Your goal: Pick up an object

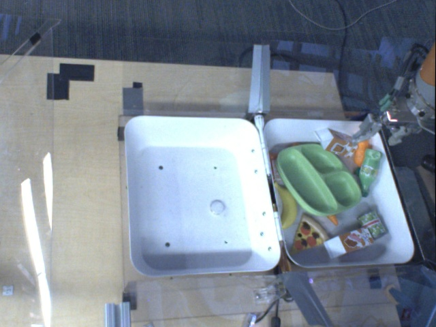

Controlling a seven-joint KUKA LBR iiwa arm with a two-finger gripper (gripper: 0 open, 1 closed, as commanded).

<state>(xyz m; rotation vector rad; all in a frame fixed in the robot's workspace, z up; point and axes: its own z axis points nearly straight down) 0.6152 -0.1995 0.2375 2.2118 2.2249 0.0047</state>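
Pale wooden bench point(68, 251), two white bins point(191, 251), dark carpet point(170, 19) behind

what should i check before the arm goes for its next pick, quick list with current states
1. Objects available in the right bin: ok. It holds a green divided dish, a banana, a green bottle, a pizza slice and small cartons.
2. Gripper over the source bin: ok, it sits at the bin's far right corner, above a small packet.
3. Finger state: cannot tell, too small and blurred.
4. Anything already held: cannot tell; nothing is visibly between the fingers.
5. Clear target: not ok, the dish overlaps the banana and items crowd together.
6. Left bin unobstructed for a drop: ok.
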